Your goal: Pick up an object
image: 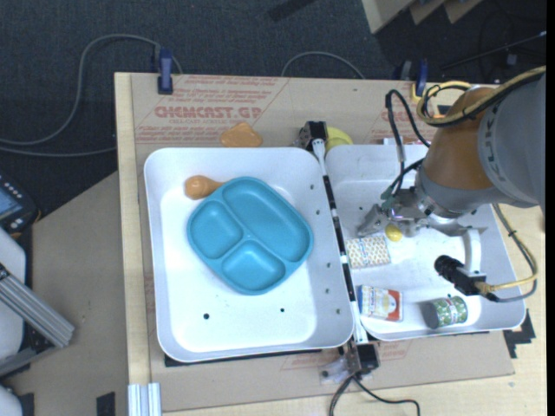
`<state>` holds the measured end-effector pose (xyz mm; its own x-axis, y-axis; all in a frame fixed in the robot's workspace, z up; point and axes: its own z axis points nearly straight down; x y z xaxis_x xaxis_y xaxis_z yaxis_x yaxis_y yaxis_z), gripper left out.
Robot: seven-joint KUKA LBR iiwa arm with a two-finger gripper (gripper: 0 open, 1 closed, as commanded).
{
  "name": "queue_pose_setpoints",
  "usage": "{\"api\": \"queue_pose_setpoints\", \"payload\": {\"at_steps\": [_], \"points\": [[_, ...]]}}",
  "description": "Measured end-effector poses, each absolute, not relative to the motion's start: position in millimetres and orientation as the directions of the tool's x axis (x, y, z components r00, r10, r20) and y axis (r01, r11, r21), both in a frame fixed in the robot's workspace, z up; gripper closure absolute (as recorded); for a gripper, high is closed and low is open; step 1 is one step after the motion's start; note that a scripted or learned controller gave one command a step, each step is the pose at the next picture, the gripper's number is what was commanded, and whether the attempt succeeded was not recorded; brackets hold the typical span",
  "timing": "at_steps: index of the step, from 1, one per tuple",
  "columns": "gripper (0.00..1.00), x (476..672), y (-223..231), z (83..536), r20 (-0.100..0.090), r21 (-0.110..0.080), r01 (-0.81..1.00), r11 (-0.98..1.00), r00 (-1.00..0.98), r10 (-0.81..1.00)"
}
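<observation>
My gripper (388, 221) is low over the middle of the right bin (364, 167), under the grey arm and its orange band. A small yellow thing (395, 230) lies right at the gripper's tip; whether it is held I cannot tell. Just in front of it lies a speckled square pad (368, 250). Near that bin's front edge are a small white and red packet (380, 303) and a green-labelled can (447, 311) on its side.
The left bin (165, 232) bears a blue divided plate (249, 234) and an orange piece (201, 185) at its far left. Behind the bins, on the bench, sit another orange piece (241, 134) and a yellow thing (337, 138).
</observation>
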<state>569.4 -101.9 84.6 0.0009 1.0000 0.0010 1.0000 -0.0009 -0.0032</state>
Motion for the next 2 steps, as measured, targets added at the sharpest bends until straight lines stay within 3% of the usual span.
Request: {"api": "queue_pose_setpoints", "payload": {"at_steps": [1, 2], "points": [[1.0, 572.7, -104.2, 98.1, -0.005, 0.008, 1.0, -0.002, 0.002, 1.0], [0.0, 571.3, -103.4, 95.8, -0.003, 0.003, 1.0, -0.002, 0.002, 1.0]]}}
